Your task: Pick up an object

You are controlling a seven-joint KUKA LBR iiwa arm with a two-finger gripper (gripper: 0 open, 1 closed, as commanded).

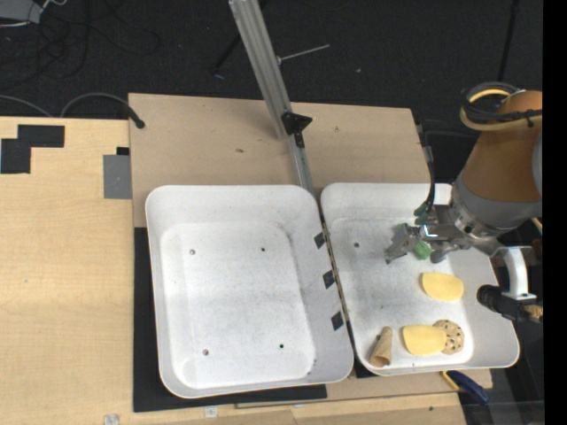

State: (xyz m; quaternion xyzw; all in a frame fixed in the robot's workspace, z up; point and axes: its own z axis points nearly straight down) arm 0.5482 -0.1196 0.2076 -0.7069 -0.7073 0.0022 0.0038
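While the gripper (pixel 416 242) sits low in the right bin (pixel 372 211), I can't tell its state — dark linkage blurs together there. Something green (pixel 422 250) shows right at the tool, touching or just under it; can't tell if it's an object or part of the hardware, or whether it's gripped.

Candidate objects lie toward the near side of the tool: yellow piece (pixel 441 286) just beside and below it, second yellow piece (pixel 422 340) further toward the bin's front edge, cookie (pixel 451 336) touching that one, cone (pixel 383 346) beside them at the front.

Risks, as I judge: if the green thing is only pinched at an edge, lifting could drop it. A descent off-centre could shove the near yellow piece sideways rather than catch it. Flat items may slip out of a grasp.

Left bin (pixel 177 211) is well away from the tool. Arm body (pixel 500 166) covers the right bin's far-right corner, and the wrist hides its own fingertips.
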